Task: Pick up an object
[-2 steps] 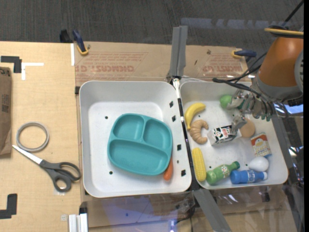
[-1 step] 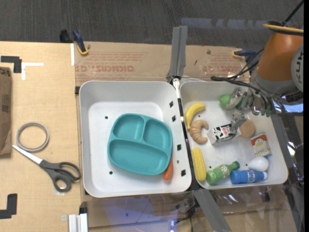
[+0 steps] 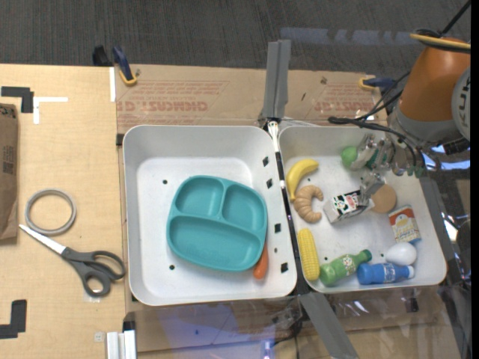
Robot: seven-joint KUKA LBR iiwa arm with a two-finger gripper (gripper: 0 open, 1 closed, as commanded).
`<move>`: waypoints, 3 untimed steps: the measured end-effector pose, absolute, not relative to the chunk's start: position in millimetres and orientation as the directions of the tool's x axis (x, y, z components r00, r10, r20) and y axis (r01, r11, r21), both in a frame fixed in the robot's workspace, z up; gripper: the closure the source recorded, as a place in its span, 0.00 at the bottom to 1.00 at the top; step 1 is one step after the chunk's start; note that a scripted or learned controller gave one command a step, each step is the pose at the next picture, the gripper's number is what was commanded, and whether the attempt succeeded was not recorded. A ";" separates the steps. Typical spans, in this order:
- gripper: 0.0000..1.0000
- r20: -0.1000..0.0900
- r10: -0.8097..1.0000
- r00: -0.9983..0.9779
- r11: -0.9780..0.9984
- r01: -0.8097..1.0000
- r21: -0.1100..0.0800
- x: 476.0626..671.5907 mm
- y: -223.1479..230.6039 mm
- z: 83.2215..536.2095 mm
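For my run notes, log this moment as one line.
arm: reaching into right bin | gripper: at milk carton, grasp unconfirmed | nearby: croissant, banana | left bin: teal tray, carrot

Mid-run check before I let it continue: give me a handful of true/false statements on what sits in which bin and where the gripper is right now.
1. The teal divided plate lies in the left bin. True.
2. The banana is in the left bin. False: it lies in the right bin, beside the croissant.
3. The gripper is over the right bin, close to the small milk carton. True.
4. The scissors lie inside a bin. False: they are on the bench, left of both bins.
5. The corn cob rests on the plate. False: it lies in the right bin near the green bottle.
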State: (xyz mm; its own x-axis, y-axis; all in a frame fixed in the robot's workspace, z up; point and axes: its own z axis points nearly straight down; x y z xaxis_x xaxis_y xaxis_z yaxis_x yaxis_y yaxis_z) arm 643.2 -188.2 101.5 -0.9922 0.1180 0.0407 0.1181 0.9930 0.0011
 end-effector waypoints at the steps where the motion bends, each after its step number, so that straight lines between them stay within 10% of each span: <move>1: 0.00 -0.030 0.188 -0.982 0.982 0.188 -0.002 656.0 -150.9 107.6; 2: 1.00 -0.038 0.185 -0.982 0.983 0.185 0.000 658.6 -149.3 120.4; 3: 1.00 -0.016 0.235 -0.972 0.972 0.235 0.001 622.2 -140.8 105.4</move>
